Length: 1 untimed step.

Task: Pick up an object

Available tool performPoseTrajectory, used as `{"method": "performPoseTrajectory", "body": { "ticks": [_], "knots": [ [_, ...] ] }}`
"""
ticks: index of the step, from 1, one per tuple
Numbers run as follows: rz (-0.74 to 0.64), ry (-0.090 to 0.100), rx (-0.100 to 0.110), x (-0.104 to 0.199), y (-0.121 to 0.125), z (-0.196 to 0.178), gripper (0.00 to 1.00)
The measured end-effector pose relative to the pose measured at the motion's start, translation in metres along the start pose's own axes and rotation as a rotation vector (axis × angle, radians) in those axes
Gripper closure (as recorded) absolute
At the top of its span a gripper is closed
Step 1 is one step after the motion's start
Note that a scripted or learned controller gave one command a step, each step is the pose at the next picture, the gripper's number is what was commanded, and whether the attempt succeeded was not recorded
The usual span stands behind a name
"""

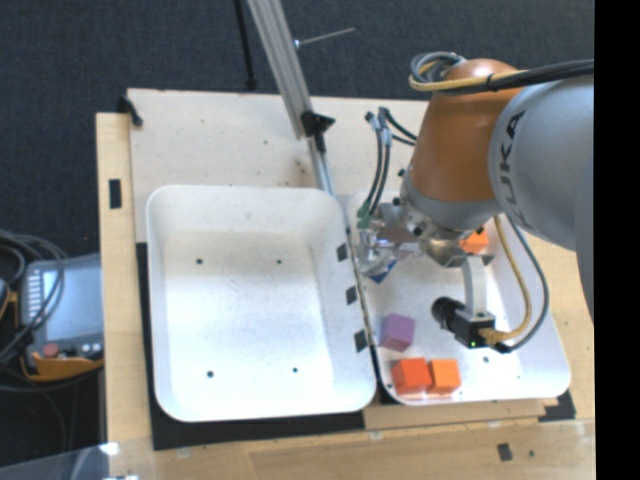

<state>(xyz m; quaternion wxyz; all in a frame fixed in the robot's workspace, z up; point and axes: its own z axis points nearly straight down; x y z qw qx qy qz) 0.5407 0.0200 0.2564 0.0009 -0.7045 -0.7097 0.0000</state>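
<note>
In the right bin (545, 373) lie a purple cube (398, 331), a darker orange block (410, 376) and a lighter orange block (444, 374) side by side near the front rim. Another orange piece (477, 239) peeks out from under the arm's wrist. My gripper (378, 253) hangs at the left side of the right bin, close to the divider between the bins, a little behind the purple cube. A small blue bit (378, 274) shows right under it; what it is I cannot make out.
The left bin (250, 298) sits beside the right one. A slanted metal pole (285, 63) runs from the top down to the bins' shared corner. The bulky grey and orange arm (490, 138) covers the back of the right bin. A black fitting (462, 320) with cable hangs near the bin's middle.
</note>
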Motion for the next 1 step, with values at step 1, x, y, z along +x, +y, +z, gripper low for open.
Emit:
{"method": "performPoseTrajectory", "body": {
  "ticks": [1],
  "knots": [
    [0.001,0.0,0.0,0.0537,-0.0085,0.0071,1.0]
  ]
}}
